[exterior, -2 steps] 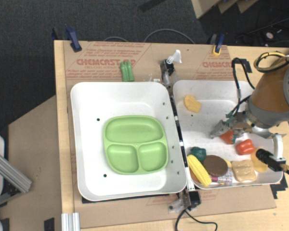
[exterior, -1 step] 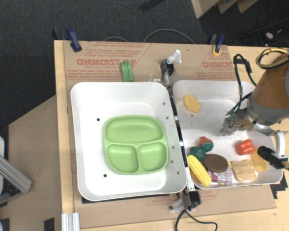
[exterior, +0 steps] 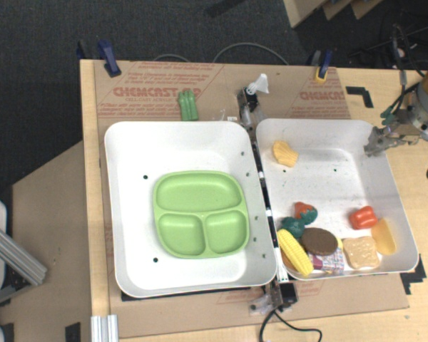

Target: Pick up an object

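The right bin (exterior: 385,184) holds several toy foods. A yellow piece (exterior: 285,154) lies near its back left. Along the front sit a corn cob (exterior: 294,251), a brown round patty (exterior: 319,241), a slice of toast (exterior: 361,251), a red pepper (exterior: 362,217), an orange-yellow piece (exterior: 384,236), a red and green item (exterior: 304,210) and a dark green item (exterior: 294,226). My gripper (exterior: 378,142) hangs at the bin's back right corner, over the rim, apart from all the foods. Nothing shows in it.
The left bin (exterior: 121,191) holds a green divided plate (exterior: 198,212). A small green object (exterior: 188,105) lies on the cardboard behind it. Blue clamps (exterior: 110,59) (exterior: 322,66) grip the bench's back edge. A small fixture (exterior: 251,98) stands between the bins' back corners.
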{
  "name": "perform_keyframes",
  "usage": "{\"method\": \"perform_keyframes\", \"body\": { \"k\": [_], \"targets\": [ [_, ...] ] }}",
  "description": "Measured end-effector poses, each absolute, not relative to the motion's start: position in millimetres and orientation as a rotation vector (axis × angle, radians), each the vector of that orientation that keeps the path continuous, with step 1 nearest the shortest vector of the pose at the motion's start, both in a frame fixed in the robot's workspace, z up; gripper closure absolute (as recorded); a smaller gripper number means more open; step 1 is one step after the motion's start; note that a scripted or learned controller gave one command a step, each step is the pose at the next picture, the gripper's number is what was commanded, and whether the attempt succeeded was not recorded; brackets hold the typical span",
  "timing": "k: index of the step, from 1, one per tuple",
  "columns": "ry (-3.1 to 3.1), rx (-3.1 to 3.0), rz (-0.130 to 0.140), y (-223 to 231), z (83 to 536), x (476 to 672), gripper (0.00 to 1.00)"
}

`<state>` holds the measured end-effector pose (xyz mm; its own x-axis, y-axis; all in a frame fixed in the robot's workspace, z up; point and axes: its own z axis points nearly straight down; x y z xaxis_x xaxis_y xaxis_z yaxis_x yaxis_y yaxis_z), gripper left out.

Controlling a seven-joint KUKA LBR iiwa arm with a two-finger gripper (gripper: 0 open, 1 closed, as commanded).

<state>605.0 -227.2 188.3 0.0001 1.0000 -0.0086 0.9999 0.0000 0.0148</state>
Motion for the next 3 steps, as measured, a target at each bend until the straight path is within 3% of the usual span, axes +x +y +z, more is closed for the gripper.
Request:
{"method": "perform_keyframes", "body": {
  "k": [1, 2, 3],
  "targets": [
    [2.233, 2.207, 0.011, -117.9, 176.9, 666.1, 1.0],
    [2.221, 2.218, 0.001, -126.8, 177.3, 663.0, 0.0],
    [2.225, 2.226, -0.002, -85.5, 196.6, 548.9, 0.0]
  ]
}}
